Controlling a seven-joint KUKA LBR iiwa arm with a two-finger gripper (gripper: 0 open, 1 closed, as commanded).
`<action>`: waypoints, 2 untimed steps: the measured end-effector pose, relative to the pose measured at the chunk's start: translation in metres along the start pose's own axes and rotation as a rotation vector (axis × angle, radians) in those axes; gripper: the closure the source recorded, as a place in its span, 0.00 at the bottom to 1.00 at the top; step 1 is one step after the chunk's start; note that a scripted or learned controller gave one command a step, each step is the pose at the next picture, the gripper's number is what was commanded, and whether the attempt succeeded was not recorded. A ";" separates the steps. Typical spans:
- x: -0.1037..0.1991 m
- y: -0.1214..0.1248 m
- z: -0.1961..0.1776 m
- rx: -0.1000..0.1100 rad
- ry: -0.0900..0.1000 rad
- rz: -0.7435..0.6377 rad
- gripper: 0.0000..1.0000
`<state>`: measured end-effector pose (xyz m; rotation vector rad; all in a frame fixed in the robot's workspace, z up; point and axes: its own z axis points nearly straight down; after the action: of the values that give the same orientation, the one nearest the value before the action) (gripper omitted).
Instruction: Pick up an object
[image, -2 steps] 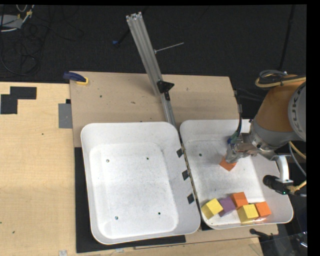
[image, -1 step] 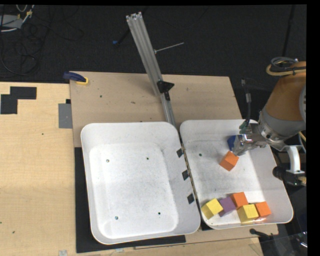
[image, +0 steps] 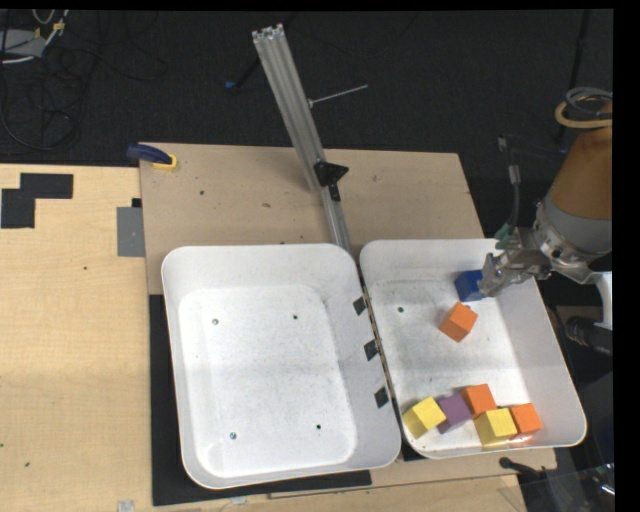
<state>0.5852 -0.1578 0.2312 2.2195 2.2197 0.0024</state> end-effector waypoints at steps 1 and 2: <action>0.058 0.007 0.006 0.006 0.004 -0.005 1.00; 0.119 0.011 0.002 0.006 0.004 -0.006 1.00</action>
<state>0.5958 -0.0384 0.2291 2.2179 2.2307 0.0000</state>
